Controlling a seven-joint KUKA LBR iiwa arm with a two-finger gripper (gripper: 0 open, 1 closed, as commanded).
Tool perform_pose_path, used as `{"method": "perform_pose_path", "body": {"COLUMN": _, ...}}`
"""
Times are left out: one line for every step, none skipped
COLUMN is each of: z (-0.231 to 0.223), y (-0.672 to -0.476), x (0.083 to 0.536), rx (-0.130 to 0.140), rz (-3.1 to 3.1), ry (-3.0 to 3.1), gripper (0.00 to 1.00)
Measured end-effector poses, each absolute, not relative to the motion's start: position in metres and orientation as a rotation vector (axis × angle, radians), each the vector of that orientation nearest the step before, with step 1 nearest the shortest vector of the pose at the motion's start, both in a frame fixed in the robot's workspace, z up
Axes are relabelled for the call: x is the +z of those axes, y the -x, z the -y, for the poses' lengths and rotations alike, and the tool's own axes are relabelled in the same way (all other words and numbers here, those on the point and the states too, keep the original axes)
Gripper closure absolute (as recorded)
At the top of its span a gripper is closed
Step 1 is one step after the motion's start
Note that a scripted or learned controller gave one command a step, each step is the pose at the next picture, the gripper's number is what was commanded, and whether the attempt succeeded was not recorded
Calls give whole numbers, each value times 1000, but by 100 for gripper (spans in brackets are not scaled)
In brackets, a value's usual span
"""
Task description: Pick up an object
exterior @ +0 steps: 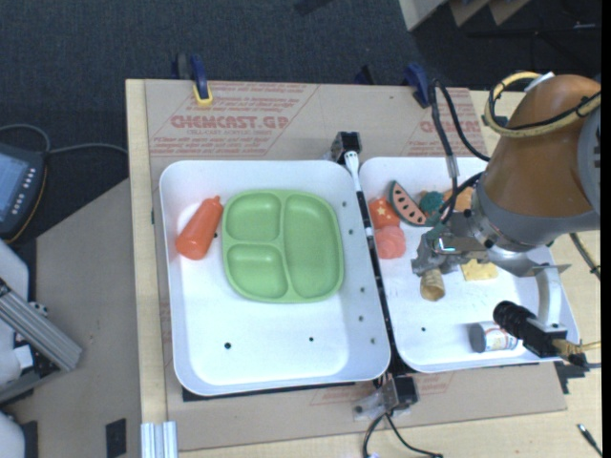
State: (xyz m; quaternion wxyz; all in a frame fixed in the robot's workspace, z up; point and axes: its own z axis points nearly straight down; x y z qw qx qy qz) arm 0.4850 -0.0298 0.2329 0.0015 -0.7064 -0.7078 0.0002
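Green tray (284,246), orange carrot (199,229), white bins (191,342)

My gripper (431,259) hangs low over the right bin (420,346), and things crowd it on most sides. A pink piece (390,242) and an orange one (383,213) lie close on the side toward the divider, a watermelon slice (408,203) and a teal thing (432,201) sit at the far end, a tan cork-like piece (433,286) lies just below my fingers, and a yellow block (479,271) is beside it. A small tube (490,337) blocks the near right corner. The near left floor of this bin is bare. In the left bin (191,351), the green divided plate (284,244) fills the middle and an orange carrot (200,228) lies just beside it; the near half there is open.
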Motion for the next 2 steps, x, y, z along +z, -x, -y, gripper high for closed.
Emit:
{"method": "perform_pose_path", "body": {"z": 31, "y": -481, "x": 218, "rx": 3, "rz": 2219, "ry": 2219, "gripper": 100}}
{"method": "perform_pose_path", "body": {"z": 35, "y": -484, "x": 235, "rx": -3, "rz": 2223, "ry": 2223, "gripper": 100}}
